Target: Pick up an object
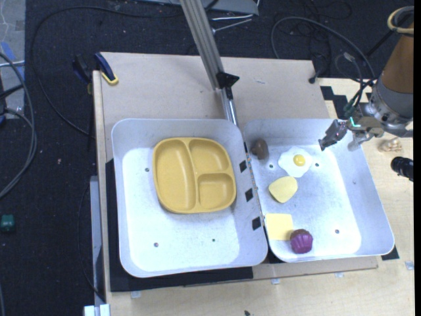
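camera view: the bench [164,87] bears 2 shallow white bins side by side. the left bin [135,232] holds a yellow divided tray [194,175] with 3 compartments, lying flat near the bin's middle.

the right bin [358,206] holds 5 small things. a brown rounded item [260,149] sits at the bin's far left corner, close to the seam between the bins. just to its right lies a toy fried egg [295,162], white with a yellow yolk. nearer the camera is a pale yellow wedge-like piece [283,189], and nearer again a flat pale yellow square [278,226] at the bin's left edge. a purple toy fruit [301,241] touches or nearly touches that square's near right corner.

the arm comes in from the right, its orange band [400,64] above the grey wrist [388,107]. the gripper [344,135] hangs over the far right part of the right bin, to the right of the fried egg and apart from it. a dark finger [330,139] points down and left toward the bin floor. nothing shows between the fingers; whether they are spread or pressed together cannot be told at this angle. all 5 things rest in the bin, none lifted.

a slanted metal pole [204,35] runs from the top of the view down to the far edge between the bins, and cables [46,97] lie on the dark floor around the bench.
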You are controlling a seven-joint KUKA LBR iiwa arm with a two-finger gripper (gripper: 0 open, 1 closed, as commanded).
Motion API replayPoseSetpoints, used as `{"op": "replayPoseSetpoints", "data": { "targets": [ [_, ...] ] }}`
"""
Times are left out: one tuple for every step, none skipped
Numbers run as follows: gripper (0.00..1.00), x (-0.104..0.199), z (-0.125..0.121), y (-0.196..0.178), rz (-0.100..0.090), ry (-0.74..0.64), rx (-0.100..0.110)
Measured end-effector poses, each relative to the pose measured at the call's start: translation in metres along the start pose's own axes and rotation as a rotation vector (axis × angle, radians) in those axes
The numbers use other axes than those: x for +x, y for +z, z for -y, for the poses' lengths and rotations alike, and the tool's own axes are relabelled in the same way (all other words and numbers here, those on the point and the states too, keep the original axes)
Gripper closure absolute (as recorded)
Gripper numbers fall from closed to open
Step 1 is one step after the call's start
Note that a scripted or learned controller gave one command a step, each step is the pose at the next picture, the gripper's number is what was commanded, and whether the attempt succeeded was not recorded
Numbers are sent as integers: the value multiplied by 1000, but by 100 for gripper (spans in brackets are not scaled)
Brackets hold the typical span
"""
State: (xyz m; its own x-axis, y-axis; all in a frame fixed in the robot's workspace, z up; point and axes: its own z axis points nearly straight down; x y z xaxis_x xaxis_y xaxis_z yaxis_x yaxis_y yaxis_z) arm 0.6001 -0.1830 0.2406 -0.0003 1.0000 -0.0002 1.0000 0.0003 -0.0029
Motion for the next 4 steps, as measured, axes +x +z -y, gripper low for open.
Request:
{"op": "replayPoseSetpoints", "data": {
  "targets": [
    [0, 0, -1, -1, 1, 0, -3],
    [0, -6, -2, 43, 0, 1, 0],
    [0, -5, -1, 107, -1, 1, 1],
    [0, -5, -2, 150, 1, 1, -4]
  ]
}}
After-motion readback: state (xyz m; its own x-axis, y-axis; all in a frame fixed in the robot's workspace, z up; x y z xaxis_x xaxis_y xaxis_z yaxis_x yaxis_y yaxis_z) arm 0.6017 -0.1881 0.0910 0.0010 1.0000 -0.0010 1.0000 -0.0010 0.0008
